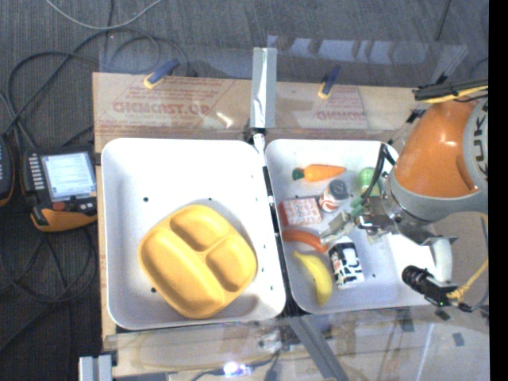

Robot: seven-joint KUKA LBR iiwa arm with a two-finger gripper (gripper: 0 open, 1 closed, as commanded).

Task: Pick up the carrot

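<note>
Orange carrot (321, 171): lies free, upper left of right bin (381, 292), reachable from above. Gripper (349, 217): hovers lower right; grip state cannot be told.

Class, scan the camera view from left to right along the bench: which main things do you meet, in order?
Yellow divided plate → banana → black-and-white can → arm's orange band.

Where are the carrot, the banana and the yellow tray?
carrot (324, 171): camera view, middle of its orange body.
banana (314, 272): camera view, middle of its curved body.
yellow tray (198, 259): camera view, ridge between its compartments.
</note>
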